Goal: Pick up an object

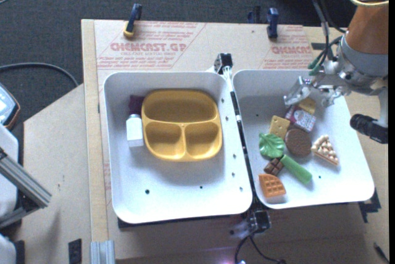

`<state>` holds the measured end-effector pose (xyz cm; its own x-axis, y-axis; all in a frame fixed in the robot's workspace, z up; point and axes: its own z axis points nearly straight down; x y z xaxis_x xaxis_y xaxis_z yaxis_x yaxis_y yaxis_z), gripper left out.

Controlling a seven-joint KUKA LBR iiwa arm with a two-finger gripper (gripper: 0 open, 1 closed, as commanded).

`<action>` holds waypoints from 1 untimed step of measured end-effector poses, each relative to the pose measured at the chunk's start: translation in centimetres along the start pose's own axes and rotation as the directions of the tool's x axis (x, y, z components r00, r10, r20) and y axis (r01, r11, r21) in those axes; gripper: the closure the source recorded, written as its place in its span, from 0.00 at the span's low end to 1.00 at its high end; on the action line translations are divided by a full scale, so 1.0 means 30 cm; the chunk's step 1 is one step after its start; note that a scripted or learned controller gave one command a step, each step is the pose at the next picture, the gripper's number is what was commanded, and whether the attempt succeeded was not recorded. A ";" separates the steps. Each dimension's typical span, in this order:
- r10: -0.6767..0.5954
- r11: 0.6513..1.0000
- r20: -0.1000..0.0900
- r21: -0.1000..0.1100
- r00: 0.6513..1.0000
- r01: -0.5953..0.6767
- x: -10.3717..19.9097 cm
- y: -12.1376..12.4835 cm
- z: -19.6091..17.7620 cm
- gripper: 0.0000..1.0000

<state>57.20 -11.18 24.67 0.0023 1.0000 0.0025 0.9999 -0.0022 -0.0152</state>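
Over the right bin (345, 192), my tool (300, 94) hangs with fingers spread and holding nothing, just above toy food: a cracker (279, 126), cookie (299, 142), waffle (272, 187).

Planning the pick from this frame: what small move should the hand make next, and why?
Probably lower a little toward the toy food pile. The hand sits near the back of the right bin, nothing visibly held, while the cheese wedge and round cookie lie just in front of it.
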 end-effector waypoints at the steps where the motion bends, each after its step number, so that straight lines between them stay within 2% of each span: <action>1: -0.002 1.000 0.002 -0.014 1.000 0.003 0.001 0.007 -0.025 0.00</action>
<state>57.43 -11.17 25.41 -0.0002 1.0000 0.0008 1.0000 0.0002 -0.0014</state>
